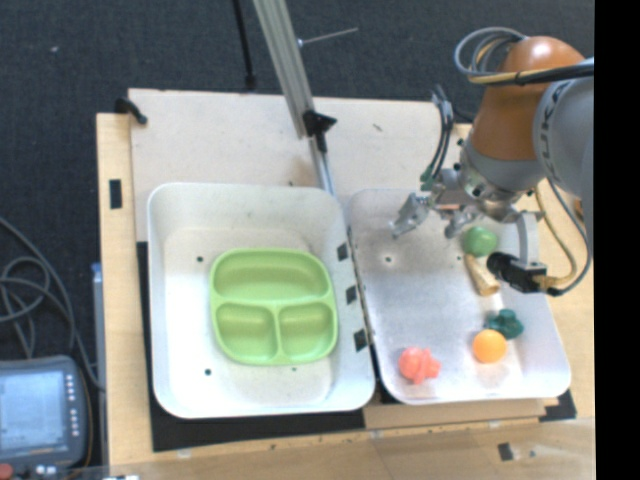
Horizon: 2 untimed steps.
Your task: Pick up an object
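Observation:
My gripper (432, 221) hovers over the upper part of the right bin (430, 288), open, with nothing between its fingers. A green ball (481, 239) lies just to its right, close to one fingertip. Below that ball rests a tan block (483, 276). Further toward the front of the bin are a dark green piece (506, 322), an orange ball (489, 346) and a red lumpy object (419, 364). The arm's orange band (520, 98) rises behind the gripper at the upper right.
The left bin (180, 268) holds a light green divided plate (272, 304). A metal pole (290, 58) leans in from the top and meets the bench between the bins. A black cable fitting (515, 271) hangs beside the tan block.

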Available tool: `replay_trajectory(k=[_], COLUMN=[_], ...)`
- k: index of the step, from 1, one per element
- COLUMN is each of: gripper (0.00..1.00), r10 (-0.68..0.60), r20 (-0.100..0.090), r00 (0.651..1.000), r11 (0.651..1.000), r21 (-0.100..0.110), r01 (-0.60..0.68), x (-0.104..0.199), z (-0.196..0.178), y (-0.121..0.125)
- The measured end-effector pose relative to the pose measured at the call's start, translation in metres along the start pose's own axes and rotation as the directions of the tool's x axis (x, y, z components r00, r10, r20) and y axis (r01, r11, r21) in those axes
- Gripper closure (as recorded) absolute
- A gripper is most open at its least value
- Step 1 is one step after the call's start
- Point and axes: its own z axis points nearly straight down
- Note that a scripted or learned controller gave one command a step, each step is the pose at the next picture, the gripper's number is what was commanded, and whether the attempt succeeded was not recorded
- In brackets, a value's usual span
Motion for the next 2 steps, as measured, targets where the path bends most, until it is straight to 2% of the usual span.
replay_trajectory(k=[1, 2], gripper=[0.0, 0.0], r10=[0.001, 0.002], r20=[0.0, 0.001], r00=[1.0, 1.0], r11=[1.0, 1.0], r21=[0.0, 0.005], r01=[-0.001, -0.002], x=[0.0, 0.004], z=[0.0, 0.056], y=[0.0, -0.009])
